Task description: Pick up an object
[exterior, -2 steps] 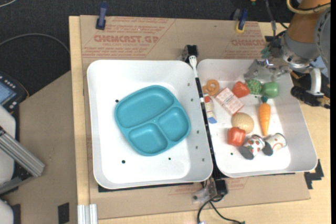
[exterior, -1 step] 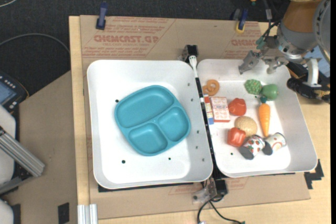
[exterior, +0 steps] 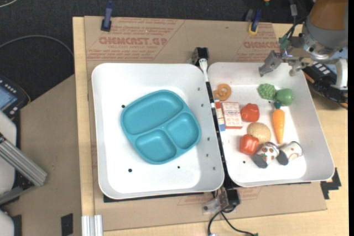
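My gripper (exterior: 283,65) hangs over the far edge of the right bin (exterior: 316,119), fingers spread open with nothing between them. Below it in that bin lie a green broccoli piece (exterior: 267,90), a green pepper (exterior: 285,96), an orange carrot (exterior: 278,124), a red tomato (exterior: 250,113), a pretzel ring (exterior: 223,92), a red-and-white carton (exterior: 229,115), a tan bread roll (exterior: 258,131), a red pepper (exterior: 248,144) and small black-and-white toys (exterior: 275,153). The gripper stands above and apart from all of them.
The left bin (exterior: 110,163) holds a teal three-compartment plate (exterior: 160,126). Blue and yellow clamps (exterior: 107,16) pin the cardboard base at its far edge. Cables run along the bench at the right.
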You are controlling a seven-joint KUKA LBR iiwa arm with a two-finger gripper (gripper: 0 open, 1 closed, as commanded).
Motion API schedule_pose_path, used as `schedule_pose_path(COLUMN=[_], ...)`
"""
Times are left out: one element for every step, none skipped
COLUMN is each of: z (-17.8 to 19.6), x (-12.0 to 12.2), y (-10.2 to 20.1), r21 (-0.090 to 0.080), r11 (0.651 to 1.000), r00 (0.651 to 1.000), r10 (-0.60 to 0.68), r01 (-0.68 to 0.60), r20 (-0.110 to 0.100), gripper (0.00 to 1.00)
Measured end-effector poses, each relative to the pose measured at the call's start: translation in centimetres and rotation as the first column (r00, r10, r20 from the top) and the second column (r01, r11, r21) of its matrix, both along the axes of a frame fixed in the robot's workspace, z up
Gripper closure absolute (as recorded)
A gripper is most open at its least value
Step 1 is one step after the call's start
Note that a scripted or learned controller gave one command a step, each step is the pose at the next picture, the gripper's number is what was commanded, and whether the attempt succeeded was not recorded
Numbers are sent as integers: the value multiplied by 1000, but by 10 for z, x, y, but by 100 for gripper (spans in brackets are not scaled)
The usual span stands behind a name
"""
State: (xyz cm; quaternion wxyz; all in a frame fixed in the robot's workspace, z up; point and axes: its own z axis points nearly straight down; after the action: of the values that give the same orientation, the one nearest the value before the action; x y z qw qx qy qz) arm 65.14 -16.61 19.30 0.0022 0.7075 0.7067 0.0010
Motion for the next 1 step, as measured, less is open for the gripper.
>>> schedule_pose_path(z=[-2], x=[-15], y=[-7], r21=[2], r11=[1000], r00=[1000], r10=[0], r01=[0], r20=[-7], gripper=[0])
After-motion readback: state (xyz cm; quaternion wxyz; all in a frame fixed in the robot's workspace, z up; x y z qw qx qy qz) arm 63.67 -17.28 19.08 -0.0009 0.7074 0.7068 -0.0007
